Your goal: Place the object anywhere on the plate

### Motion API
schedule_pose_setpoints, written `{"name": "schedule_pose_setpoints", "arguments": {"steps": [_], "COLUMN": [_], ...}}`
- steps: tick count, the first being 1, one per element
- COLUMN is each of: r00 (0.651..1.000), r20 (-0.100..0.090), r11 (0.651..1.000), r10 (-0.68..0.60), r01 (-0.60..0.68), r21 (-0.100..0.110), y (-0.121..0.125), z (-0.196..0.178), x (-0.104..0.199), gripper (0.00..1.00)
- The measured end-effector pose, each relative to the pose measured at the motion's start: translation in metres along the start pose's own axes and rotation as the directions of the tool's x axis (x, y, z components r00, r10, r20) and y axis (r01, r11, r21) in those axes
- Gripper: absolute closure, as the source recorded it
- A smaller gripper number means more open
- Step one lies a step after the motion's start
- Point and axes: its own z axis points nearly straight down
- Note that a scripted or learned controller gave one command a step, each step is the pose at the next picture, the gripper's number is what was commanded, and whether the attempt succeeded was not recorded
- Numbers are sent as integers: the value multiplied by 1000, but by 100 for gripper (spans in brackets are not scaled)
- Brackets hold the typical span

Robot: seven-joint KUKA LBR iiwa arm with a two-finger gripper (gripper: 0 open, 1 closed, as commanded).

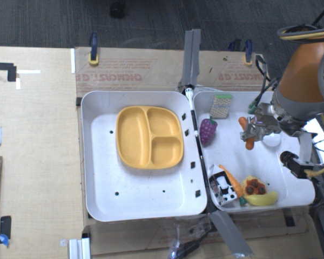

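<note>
Hovering over the right bin (308, 196), gripper (252, 132) with fingers seemingly clamped on an orange, carrot-like piece (247, 131), though hard to tell for sure. Just left of the fingers, purple grapes (207, 131). Well left, in the left bin (97, 198), yellow divided plate (149, 137). Below the fingers, banana (261, 199).
</note>
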Motion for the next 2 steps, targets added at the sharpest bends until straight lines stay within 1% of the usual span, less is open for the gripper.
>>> {"name": "schedule_pose_setpoints", "arguments": {"steps": [1,2], "r00": [1000,998], "r20": [-1,0], "r11": [1000,998], "r10": [23,-56], "r01": [-23,56], "r21": [0,-1], "y": [-1,25], "z": [16,15], "x": [93,152], "gripper": [100,100]}}
